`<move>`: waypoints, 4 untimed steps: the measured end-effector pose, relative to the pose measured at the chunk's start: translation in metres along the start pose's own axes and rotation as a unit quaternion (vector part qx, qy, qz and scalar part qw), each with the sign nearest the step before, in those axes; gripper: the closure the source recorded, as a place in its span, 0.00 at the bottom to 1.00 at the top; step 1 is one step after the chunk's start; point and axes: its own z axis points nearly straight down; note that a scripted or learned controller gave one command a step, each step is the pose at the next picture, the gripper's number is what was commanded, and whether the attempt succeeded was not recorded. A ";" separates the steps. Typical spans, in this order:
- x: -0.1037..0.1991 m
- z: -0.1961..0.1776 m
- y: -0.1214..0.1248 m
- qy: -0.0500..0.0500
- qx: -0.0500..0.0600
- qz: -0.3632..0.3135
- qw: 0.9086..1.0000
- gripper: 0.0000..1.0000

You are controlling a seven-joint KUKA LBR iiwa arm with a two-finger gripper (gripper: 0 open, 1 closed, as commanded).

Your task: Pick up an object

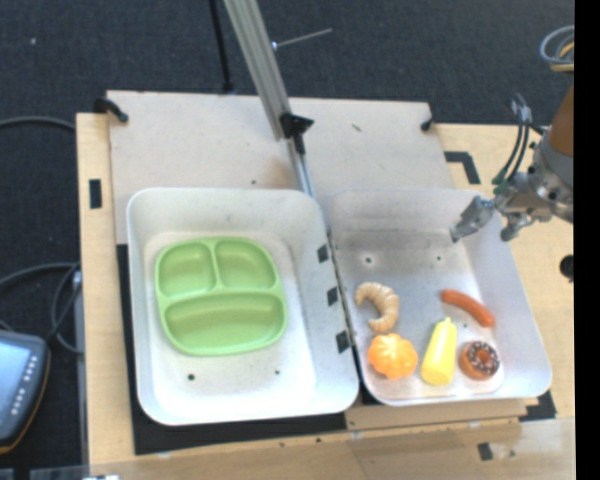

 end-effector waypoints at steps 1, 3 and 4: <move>0.052 0.090 -0.061 0.003 0.004 0.002 1.000 0.00; 0.061 0.102 -0.105 -0.001 -0.002 0.004 1.000 0.00; 0.119 0.133 -0.109 0.002 0.000 0.000 1.000 0.00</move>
